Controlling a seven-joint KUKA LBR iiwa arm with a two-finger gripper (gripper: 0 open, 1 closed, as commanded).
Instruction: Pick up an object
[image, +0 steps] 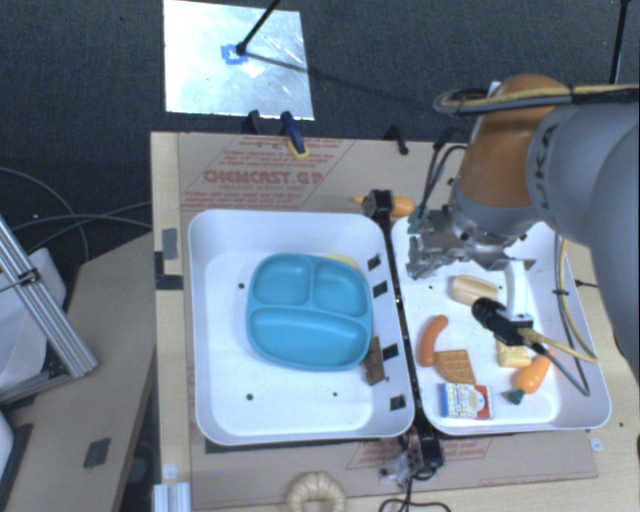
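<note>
My gripper (420, 262) hangs over the upper left part of the right bin (590, 400), close to the wall between the two bins. Nothing shows in its grasp. Just right of it lies a cream bread-like piece (472, 290). Below it lie an orange sausage-shaped piece (432, 340), a brown cracker (455, 365) and a small blue-and-red box (465, 402). A yellow block (513, 354) and an orange carrot (531, 375) rest toward the bin's right side.
The left bin (215, 300) holds a blue divided plate (308, 310), a yellow item (343, 261) peeking out behind it and a small brown piece (375, 363) at its right. An orange item (401, 208) sits beyond the bins' far edge.
</note>
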